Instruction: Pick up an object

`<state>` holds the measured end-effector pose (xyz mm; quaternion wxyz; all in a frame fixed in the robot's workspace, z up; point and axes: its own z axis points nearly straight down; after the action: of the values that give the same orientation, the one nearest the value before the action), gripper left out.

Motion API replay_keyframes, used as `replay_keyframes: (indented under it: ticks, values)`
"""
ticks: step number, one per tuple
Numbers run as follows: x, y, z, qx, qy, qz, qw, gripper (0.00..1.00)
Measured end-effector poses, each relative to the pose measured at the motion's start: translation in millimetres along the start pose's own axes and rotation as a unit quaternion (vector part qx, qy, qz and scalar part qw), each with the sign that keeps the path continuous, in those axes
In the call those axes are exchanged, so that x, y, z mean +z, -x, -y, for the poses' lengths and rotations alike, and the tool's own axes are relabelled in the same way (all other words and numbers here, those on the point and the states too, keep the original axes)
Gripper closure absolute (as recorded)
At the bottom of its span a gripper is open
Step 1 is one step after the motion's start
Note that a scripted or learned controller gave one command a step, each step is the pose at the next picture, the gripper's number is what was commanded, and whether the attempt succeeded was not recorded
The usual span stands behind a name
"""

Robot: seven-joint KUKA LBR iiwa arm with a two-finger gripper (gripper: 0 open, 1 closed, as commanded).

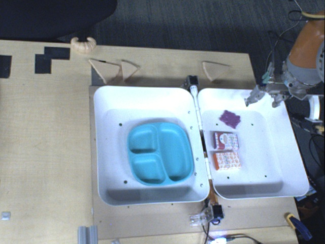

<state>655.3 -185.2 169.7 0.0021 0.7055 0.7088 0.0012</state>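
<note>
My gripper [264, 98] hangs over the right bin's [284, 182] far rim, jaws spread and holding nothing. The purple piece [230, 118] and two packets [225, 150] lie apart below.

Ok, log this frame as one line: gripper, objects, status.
gripper: above right bin's far-right edge, nothing between fingers | right bin: purple piece, two small packets | left bin: blue divided tray | status: no pick yet
</note>
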Motion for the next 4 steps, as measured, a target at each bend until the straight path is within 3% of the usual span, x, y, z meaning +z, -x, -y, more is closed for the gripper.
replay_keyframes:
  ticks: [1, 2, 3, 4]
  values:
    - [81.0, -11.7, 19.0, 0.001, 0.002, 0.0, 1.0, 0.0]
    - [65.3, -14.6, 87.5, 0.001, -0.001, -0.001, 1.0, 0.0]
    - [81.6, -35.2, 166.6, 0.002, 0.002, 0.0, 1.0, 0.0]
    - [70.1, -35.1, 164.0, 0.002, 0.005, 0.001, 1.0, 1.0]
